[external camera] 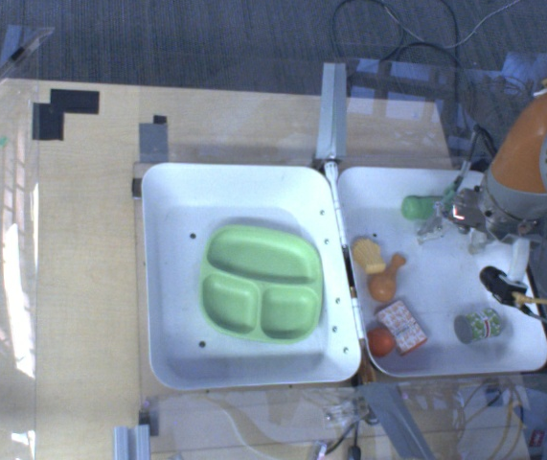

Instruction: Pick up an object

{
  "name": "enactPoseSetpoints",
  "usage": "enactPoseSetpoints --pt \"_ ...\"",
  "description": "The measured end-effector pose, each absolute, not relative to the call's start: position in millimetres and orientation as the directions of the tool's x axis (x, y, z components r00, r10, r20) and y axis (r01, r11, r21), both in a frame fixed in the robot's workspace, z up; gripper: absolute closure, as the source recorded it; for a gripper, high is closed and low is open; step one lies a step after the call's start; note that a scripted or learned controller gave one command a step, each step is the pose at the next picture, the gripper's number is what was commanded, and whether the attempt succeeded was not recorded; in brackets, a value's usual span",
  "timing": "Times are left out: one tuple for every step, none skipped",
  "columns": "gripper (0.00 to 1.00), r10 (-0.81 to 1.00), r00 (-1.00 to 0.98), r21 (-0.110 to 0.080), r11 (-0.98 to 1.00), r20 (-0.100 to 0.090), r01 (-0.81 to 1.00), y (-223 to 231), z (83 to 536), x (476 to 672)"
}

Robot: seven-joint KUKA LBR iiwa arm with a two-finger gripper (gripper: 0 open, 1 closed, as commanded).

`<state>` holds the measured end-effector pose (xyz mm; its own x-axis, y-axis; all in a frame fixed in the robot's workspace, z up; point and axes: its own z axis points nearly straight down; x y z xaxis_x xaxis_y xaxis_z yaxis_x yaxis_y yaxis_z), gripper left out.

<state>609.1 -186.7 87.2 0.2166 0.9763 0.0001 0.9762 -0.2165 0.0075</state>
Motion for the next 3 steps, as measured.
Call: enactPoseSetpoints --pt "0.00 0.995 0.097 -0.034 -0.097 -0.002 0.995 -168.1 84.7 661.2" --pt "0.00 1.000 0.004 -0.040 -0.003 0.024 0.999 -192.2 83.2 663.6" --pt "0.00 0.999 -0.043 -0.032 0.043 0.008 0.999 -186.5 83.3 662.0"
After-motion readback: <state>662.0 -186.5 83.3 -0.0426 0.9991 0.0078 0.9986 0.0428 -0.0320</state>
